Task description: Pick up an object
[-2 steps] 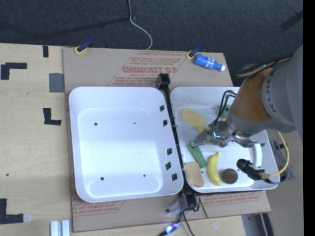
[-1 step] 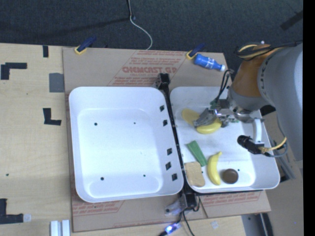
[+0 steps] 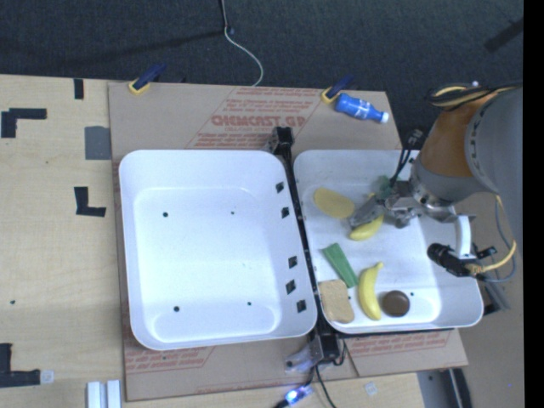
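Observation:
The arm comes in from the right and its gripper (image 3: 371,213) is down in the right bin (image 3: 425,253). A small yellow piece (image 3: 366,228) lies right at the fingertips, touching or just under them. A pale yellow oval object (image 3: 333,202) rests just to the gripper's left. Toward the bin's front lie a green strip (image 3: 340,264), a banana (image 3: 370,291), a tan block (image 3: 337,301) and a brown round object (image 3: 394,303).
The left bin (image 3: 153,228) sits beside the right one, joined by a black clip divider (image 3: 289,219). A blue bottle (image 3: 360,108) lies on the cardboard behind the bins. Cables hang by the arm at the right.

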### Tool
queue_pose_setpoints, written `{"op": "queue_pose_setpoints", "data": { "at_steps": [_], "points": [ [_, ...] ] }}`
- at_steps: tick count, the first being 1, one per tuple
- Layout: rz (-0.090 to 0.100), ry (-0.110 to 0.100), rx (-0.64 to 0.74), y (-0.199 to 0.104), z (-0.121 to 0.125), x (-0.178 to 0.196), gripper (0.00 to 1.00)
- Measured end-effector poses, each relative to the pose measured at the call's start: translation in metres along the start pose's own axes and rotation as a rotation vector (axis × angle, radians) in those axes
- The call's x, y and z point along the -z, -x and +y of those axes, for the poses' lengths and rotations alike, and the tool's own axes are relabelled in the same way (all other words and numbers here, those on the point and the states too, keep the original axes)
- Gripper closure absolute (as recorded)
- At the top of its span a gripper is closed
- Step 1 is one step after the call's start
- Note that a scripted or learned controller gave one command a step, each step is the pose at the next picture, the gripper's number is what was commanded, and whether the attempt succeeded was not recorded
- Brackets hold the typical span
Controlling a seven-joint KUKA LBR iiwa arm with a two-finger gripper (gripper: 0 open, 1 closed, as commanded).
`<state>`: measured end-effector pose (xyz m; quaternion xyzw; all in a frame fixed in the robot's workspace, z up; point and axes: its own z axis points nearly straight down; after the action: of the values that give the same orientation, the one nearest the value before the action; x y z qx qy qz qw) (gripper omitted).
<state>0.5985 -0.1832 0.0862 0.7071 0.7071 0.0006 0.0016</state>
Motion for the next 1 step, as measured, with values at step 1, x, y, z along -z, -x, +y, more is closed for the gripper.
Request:
{"op": "queue_pose_setpoints", "data": {
  "at_steps": [1],
  "points": [
    [-0.001, 0.001, 0.003, -0.0013, 0.0007, 0.0100, 1.00]
  ]
}}
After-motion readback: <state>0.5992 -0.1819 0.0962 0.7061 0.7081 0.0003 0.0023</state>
